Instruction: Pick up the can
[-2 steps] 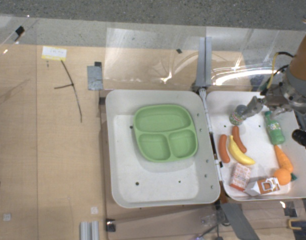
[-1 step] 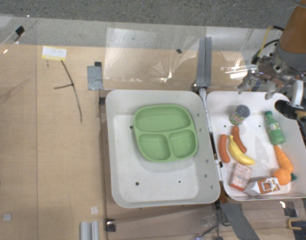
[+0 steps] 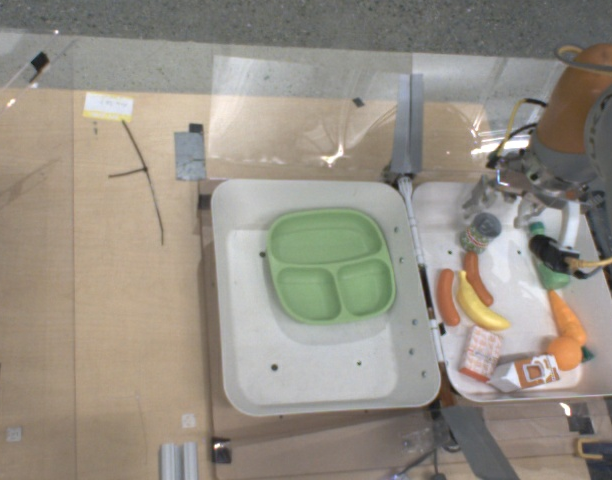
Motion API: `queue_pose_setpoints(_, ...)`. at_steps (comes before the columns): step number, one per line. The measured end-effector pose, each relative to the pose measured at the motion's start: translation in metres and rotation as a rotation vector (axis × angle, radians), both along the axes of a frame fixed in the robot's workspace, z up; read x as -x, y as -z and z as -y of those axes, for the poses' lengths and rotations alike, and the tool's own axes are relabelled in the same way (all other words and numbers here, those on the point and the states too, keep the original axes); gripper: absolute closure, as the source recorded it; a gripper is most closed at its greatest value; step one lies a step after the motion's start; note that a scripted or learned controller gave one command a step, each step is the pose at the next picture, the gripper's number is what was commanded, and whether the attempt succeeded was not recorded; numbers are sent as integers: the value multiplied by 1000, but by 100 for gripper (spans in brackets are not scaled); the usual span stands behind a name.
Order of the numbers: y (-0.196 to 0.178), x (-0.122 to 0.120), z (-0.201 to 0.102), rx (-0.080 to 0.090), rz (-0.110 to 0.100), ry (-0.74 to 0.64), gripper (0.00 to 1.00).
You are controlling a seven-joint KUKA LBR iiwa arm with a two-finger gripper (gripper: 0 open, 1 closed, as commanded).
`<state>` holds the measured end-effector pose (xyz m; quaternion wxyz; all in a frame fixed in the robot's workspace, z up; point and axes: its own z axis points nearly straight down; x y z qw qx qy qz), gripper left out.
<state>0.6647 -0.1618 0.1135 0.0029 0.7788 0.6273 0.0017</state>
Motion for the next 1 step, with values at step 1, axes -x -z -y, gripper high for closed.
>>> queue_pose_setpoints(1,-14,-2,0,2,7,-5,100)
